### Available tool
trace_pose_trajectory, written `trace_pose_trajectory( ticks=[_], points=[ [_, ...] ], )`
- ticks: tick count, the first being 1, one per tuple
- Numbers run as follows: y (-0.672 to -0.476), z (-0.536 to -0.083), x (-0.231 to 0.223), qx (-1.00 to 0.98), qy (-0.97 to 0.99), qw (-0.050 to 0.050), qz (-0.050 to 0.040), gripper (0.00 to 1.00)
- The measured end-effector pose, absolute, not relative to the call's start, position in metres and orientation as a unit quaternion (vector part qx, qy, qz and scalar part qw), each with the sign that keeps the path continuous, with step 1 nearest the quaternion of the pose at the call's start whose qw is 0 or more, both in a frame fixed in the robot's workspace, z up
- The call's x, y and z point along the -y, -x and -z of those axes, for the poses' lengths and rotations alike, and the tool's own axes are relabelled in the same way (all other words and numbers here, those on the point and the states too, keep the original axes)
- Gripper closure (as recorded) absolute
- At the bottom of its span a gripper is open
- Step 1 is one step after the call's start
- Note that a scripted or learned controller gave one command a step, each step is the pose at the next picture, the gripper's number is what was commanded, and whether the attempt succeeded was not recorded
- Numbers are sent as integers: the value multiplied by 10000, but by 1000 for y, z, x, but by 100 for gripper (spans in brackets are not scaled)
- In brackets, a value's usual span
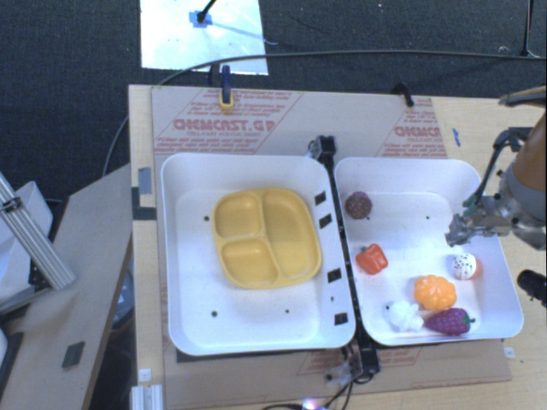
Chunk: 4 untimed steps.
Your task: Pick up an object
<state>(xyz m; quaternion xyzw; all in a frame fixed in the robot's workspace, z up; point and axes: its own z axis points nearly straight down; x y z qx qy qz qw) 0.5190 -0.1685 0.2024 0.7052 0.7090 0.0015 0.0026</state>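
White speckled ball lies just below fingers.

A robotics lab: a plywood surface bears two white bins, taped with markers, with cables trailing over dark carpet.

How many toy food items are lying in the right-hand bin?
6, all in the right white bin: brown round ball far left; red pepper; white speckled egg-like piece below the gripper; orange pumpkin; white lumpy piece; purple grape bunch. The arm could hide more.
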Motion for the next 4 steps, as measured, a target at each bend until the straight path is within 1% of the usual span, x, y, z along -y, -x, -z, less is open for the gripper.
trace_pose_trajectory(
  ticks=[1, 2, 3, 4],
  points=[
    [-520, -207, 169, -7087, -7055, 14, -7, 100],
    [-532, -200, 119, -7104, -7038, 1, -12, 100],
    [-554, -196, 64, -7108, -7034, 5, -15, 100],
    [-561, -197, 19, -7100, -7042, 3, -10, 100]
  ],
)
